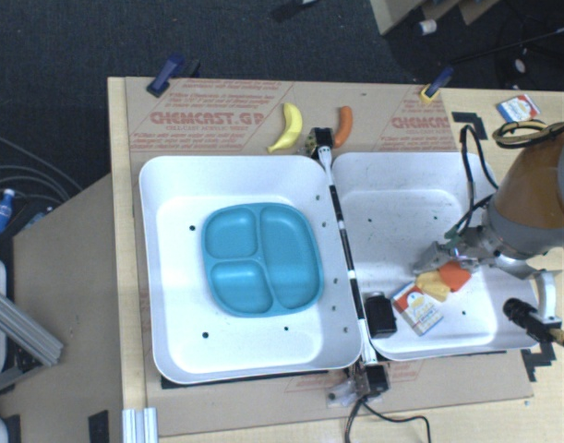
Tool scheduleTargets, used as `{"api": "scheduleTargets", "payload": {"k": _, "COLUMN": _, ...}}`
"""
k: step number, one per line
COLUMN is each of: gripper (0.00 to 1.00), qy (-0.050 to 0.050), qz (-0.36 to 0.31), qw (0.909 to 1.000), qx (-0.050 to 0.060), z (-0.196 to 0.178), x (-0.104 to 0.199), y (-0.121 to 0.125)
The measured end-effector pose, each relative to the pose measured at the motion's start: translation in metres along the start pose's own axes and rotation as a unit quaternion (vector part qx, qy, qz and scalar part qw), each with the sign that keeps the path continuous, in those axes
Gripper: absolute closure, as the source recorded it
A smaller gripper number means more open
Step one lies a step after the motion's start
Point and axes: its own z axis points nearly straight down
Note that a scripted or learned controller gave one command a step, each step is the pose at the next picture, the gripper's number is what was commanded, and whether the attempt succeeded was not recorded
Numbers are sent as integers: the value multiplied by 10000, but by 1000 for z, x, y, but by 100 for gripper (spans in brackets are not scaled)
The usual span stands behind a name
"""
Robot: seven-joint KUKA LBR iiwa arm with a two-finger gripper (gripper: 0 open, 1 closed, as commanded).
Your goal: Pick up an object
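Arm [531, 201] reaches into the right bin [392, 178]. Gripper [450, 255] sits low over a small pile: orange piece [455, 278], yellow block [435, 287], red-and-white box [418, 308]. Can't tell its state or whether it holds anything. Black object [380, 314] near the pile's left. Left bin [162, 247] holds a blue divided tray [261, 258]. Banana [287, 127] on the far bench.

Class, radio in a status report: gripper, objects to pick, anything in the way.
Gripper low in the right bin, over the small pile. Yellow block and orange piece just below it. Carton and black item close alongside.
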Motion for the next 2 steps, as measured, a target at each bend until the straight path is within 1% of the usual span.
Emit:
{"api": "scheduleTargets", "payload": {"k": 1, "gripper": 100, "qy": -5, "qz": 7, "qw": 10000, "qx": -13, "z": -10, "x": 0, "y": 1}}
{"api": "scheduleTargets", "payload": {"k": 2, "gripper": 0, "qy": -4, "qz": 5, "qw": 10000, "qx": -10, "z": -10, "x": 0, "y": 0}}
